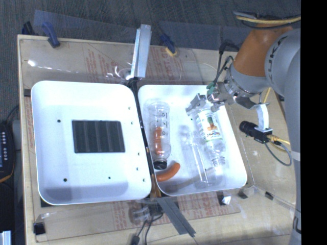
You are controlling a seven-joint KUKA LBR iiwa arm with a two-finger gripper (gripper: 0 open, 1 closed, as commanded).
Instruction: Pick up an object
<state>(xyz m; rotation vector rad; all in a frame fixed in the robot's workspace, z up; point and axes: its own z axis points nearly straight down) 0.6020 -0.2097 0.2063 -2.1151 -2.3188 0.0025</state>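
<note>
orange sausage-shaped object (167,172) lying at right bin's (236,157) near edge, clear bottle with orange inside (159,133) lying beside divider, labelled clear bottle (209,134) lying further right, gripper (204,102) hovering over its far end, grasp state impossible to tell, left bin (46,137) holding dark panel (98,136)

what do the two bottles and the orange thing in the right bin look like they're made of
The bottle with the black cap looks like clear glossy plastic: its orange contents show through. The labelled bottle also seems clear plastic, with a printed label. The orange piece looks smooth and matte, perhaps rubber or plastic; unclear.
</note>
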